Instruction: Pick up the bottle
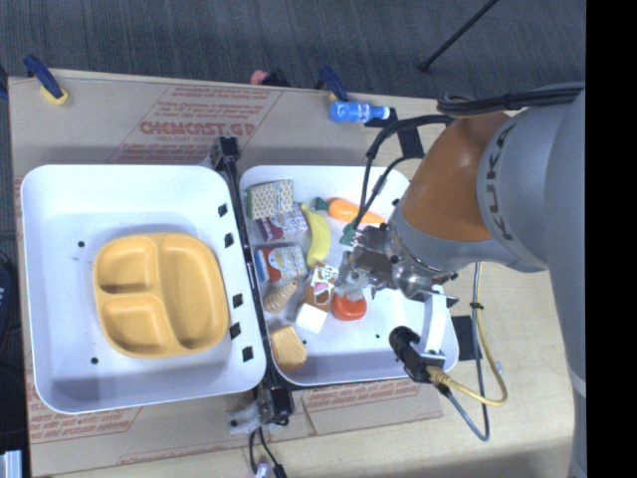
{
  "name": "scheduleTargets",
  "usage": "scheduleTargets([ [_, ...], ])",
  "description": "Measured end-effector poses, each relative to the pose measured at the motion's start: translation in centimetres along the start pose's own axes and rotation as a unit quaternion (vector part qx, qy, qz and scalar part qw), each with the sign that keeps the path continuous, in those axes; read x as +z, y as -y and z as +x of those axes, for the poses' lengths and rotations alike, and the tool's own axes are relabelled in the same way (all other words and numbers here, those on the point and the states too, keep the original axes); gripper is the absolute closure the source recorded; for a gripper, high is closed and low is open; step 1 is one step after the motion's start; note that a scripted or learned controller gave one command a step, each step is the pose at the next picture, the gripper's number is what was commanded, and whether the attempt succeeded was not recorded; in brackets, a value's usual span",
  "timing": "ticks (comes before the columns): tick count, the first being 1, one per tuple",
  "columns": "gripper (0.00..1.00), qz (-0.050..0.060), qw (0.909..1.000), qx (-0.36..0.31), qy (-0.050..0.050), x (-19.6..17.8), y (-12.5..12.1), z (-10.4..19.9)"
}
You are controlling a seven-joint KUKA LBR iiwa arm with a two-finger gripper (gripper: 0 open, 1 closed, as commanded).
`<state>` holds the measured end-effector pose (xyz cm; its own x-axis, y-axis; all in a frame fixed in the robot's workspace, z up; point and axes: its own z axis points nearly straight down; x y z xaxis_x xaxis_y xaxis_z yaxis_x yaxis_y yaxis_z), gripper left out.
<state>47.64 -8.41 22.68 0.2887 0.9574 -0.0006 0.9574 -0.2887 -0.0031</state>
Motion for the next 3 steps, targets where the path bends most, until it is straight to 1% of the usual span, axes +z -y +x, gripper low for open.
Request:
scheduleTargets([
  [1, 1.00, 0.001, 0.9938, -0.111, -0.001, 3.6, 1.2, 3.9],
  [2, 1.00, -0.001, 0.9985, -0.054, 0.000, -10.4, 0.1, 0.4],
  [3, 1.00, 0.001, 0.9919, -0.127, 0.000, -1.8, -1.6, -5.4],
])
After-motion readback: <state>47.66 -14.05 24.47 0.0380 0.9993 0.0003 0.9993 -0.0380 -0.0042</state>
